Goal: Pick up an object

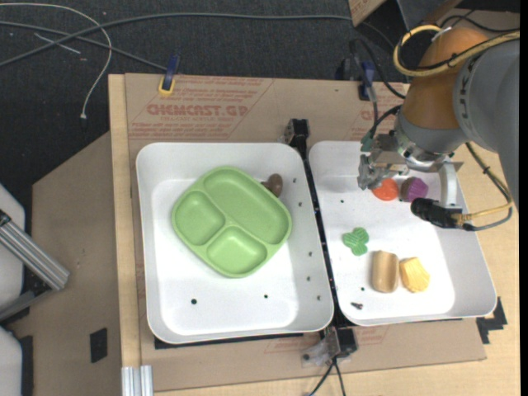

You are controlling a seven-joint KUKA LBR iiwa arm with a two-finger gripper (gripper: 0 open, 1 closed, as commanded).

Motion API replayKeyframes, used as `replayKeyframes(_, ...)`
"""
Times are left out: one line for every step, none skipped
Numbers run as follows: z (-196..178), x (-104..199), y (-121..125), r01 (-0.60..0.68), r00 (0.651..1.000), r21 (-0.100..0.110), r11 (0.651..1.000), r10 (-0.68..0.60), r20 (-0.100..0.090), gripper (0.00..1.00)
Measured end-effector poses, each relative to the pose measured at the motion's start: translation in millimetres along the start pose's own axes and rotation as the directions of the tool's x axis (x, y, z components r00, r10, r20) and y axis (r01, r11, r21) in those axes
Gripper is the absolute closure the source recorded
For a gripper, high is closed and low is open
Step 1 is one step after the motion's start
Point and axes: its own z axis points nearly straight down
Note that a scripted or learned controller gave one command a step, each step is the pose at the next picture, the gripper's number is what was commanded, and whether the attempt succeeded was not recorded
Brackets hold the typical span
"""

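Observation:
In the right bin (462,304), my gripper (380,175) hangs low over the far part, right above an orange-red round object (385,191). A purple object (414,190) lies just right of that one. Nearer the front lie a small green piece (356,240), a tan cylinder (383,271) and a yellow object (414,275), the last two side by side. The grey arm with its orange band (437,81) reaches in from the upper right and hides the bin's far right corner.
The left bin (165,304) holds a green divided plate (232,221) with a small brown object (273,185) at the plate's far right edge. A black clamp (296,130) sits between the bins at the back. Cables trail on the dark floor beyond the bench.

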Motion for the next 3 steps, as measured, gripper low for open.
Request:
replayKeyframes(-60.7, -9.2, 2.3, -0.001, 1.0, -0.002, 1.0, 0.001, 0.001, 1.0)
replayKeyframes(-114.4, -9.3, 4.3, 0.0, 1.0, -0.001, 1.0, 0.0, 0.0, 1.0)
replayKeyframes(-101.1, 36.8, -26.7, 0.003, 1.0, 0.011, 1.0, -0.003, -0.004, 1.0)
